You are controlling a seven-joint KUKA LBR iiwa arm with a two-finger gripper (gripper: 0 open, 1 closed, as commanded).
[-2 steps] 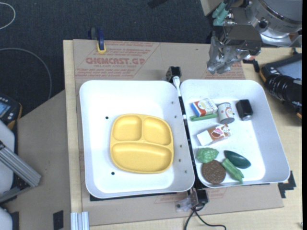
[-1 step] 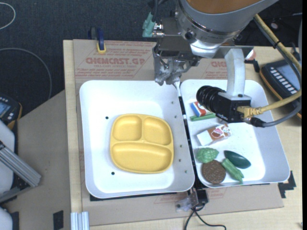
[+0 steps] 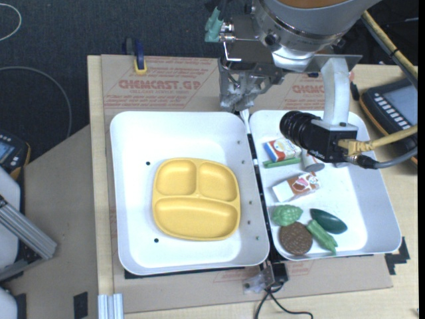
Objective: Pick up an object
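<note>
My gripper [image 3: 240, 97] hangs over the back rim where the two bins meet, above the cardboard, with nothing seen in it. The right bin [image 3: 372, 198] holds a small red, blue and green box [image 3: 279, 150] and a white and red packet [image 3: 296, 186]. Nearer the front lie a light green leafy piece [image 3: 287, 213], a round brown disc [image 3: 295, 238], a dark green oval [image 3: 330, 220] and a green pod [image 3: 323, 235]. A yellow divided plate [image 3: 196, 199] lies in the middle of the left bin [image 3: 129, 178].
A black cylinder [image 3: 311, 134] mounted on the arm overhangs the back of the right bin, partly covering things there. Cardboard [image 3: 166, 78] lies behind the bins, with a blue and yellow clamp [image 3: 139, 55] on its edge. A pendant [image 3: 395, 105] sits at the right.
</note>
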